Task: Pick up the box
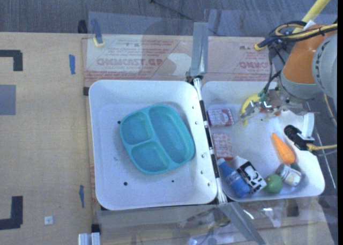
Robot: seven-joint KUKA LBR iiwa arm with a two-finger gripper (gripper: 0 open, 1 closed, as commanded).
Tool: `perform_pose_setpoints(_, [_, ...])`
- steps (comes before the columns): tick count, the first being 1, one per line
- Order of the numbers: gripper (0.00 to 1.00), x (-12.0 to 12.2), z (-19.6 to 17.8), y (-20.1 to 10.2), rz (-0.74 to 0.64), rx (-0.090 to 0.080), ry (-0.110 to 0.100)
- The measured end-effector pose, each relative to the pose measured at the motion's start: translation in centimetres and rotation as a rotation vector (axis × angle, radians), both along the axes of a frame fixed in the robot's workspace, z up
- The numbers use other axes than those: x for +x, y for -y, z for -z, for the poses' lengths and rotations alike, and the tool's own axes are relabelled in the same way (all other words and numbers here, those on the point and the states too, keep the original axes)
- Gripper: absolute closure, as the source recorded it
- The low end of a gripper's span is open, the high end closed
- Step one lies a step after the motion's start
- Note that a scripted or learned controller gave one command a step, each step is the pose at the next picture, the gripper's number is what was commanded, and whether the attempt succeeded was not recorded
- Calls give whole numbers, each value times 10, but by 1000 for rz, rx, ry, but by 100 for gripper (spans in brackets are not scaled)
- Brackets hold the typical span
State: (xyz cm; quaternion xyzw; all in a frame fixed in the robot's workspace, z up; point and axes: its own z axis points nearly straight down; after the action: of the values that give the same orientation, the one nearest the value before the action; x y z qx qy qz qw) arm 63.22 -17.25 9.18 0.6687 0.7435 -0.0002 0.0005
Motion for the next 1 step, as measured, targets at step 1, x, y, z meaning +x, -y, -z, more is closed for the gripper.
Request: perform_pose_setpoints(1, [0,32,6,-28,65,-7,-14])
